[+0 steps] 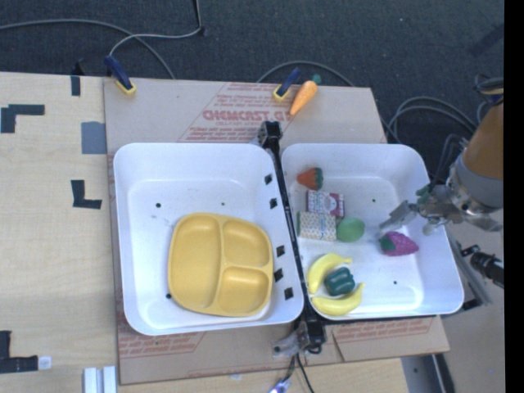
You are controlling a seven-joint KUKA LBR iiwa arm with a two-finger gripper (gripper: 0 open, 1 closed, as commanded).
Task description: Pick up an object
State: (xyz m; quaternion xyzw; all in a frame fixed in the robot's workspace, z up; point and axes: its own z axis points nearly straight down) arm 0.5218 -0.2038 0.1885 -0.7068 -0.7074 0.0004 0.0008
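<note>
Arm (483,158) is cut off at the right edge above the orange band. Print on the small cartons (321,215) is too small to be read. Part of the banana (332,289) is hidden under the green pepper (340,282). Finger spacing on the gripper (403,216) cannot be resolved.

Purple toy fruit (399,243), right bin, lying flat

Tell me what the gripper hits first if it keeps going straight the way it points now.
Probably the purple toy: the gripper points down-left into the right bin, just above it. Height is unclear, so it might pass over toward the green ball.
</note>
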